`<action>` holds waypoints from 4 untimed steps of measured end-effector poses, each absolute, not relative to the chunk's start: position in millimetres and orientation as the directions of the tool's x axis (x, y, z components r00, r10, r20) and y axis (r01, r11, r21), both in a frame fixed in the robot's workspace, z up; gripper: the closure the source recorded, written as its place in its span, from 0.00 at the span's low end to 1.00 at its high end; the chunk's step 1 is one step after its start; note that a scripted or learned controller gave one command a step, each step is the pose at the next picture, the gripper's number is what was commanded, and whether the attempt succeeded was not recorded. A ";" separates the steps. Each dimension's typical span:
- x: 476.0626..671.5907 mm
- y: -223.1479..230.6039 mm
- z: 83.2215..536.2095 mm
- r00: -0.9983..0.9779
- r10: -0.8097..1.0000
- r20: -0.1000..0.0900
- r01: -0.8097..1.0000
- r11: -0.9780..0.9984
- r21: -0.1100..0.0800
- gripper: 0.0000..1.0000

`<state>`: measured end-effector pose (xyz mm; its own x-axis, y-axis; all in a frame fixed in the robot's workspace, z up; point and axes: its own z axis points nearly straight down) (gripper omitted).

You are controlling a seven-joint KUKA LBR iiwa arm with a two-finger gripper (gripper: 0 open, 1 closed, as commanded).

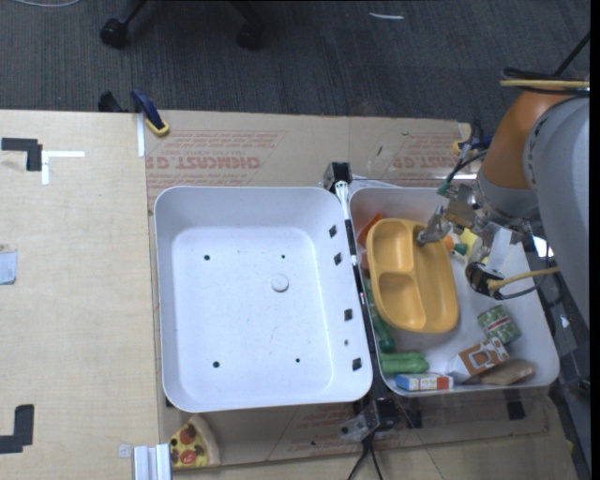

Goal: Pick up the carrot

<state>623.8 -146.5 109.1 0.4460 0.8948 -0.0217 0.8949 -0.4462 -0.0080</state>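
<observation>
Carrot (457, 242), as far as I can make out, is the small orange bit just beside my gripper (439, 229) in the right bin (539, 323), near the yellow tray (411, 277). I cannot tell whether the gripper holds anything.

floor (309, 66): dark grey carpet; chair base (183, 23) at top | bench (66, 309): pale wood
</observation>
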 end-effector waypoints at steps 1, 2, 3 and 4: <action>623.0 -148.5 117.4 0.444 0.896 -0.028 0.896 -0.444 -0.009 1.00; 623.3 -147.5 117.4 0.444 0.896 -0.026 0.896 -0.444 -0.009 0.00; 651.2 -159.9 96.3 0.546 0.838 -0.006 0.836 -0.545 -0.057 0.00; 652.4 -160.7 102.4 0.542 0.840 -0.011 0.839 -0.542 -0.042 1.00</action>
